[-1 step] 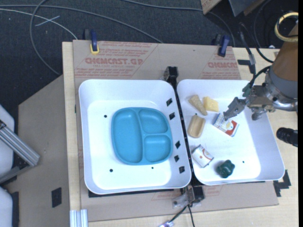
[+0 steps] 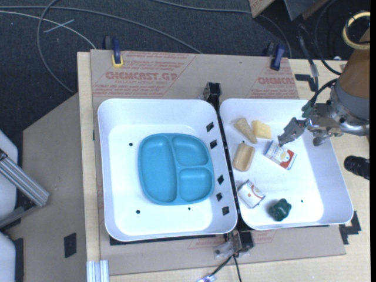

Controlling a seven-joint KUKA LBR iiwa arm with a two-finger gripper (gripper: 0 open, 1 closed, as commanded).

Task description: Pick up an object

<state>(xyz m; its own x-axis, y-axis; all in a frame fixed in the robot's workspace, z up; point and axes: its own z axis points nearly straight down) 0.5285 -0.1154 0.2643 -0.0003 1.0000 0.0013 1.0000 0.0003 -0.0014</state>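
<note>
Objects lie in the right bin [image 2: 335, 175]: a small packet [image 2: 280, 155] near its middle, directly under the gripper [image 2: 289, 133], whose finger opening I cannot tell. Left bin [image 2: 111, 157] carries a blue divided plate [image 2: 175, 168].

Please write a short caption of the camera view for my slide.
The claw hovers over a small red-and-white packet in the right bin; a blue divided plate lies in the left bin.

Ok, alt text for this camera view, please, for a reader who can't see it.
The gripper hovers over a small red-and-white packet in the right bin, among scattered small objects. The left bin holds a blue divided plate.
</note>
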